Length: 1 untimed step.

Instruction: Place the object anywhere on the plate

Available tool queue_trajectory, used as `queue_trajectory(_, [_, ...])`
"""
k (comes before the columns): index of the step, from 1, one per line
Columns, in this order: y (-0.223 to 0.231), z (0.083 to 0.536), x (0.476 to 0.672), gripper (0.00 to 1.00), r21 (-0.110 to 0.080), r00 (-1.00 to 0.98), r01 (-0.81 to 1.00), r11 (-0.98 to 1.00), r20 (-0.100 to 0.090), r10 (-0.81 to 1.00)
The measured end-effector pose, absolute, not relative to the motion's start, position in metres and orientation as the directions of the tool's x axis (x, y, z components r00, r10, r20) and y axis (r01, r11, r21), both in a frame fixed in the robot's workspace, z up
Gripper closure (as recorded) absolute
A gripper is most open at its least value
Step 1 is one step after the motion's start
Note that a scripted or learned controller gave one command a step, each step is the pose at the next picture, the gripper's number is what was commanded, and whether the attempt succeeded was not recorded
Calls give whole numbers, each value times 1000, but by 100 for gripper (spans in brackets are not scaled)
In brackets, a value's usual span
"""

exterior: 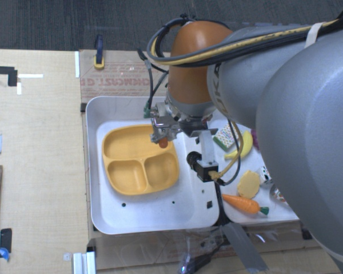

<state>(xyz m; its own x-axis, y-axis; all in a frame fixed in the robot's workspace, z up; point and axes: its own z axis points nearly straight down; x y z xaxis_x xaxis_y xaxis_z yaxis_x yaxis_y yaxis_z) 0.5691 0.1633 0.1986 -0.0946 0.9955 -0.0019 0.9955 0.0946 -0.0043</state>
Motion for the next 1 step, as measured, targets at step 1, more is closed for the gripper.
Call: queue_trajectory(1, [163, 199, 569, 0, -4, -94, 996, 94, -2, 996])
